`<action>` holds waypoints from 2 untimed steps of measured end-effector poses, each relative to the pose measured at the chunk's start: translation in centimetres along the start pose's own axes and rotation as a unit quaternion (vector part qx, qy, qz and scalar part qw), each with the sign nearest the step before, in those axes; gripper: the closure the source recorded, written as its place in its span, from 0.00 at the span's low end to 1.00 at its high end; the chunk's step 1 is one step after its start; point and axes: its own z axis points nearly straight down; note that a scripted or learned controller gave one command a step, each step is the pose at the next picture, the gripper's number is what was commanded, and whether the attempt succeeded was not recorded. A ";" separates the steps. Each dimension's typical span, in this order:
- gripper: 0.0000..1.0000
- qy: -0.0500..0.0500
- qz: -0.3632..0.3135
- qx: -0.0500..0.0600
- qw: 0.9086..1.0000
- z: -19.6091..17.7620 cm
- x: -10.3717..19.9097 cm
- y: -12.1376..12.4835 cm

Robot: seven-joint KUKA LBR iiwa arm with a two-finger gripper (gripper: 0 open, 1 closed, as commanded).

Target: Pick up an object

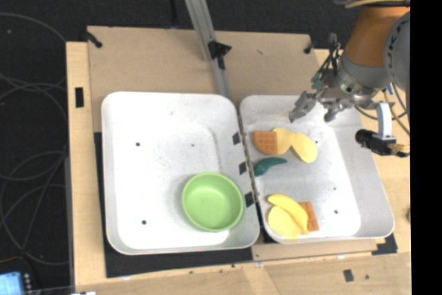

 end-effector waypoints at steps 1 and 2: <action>0.00 0.000 0.000 0.000 1.000 4.4 -0.6 0.4; 0.00 0.000 0.001 -0.005 1.000 8.4 -0.8 0.6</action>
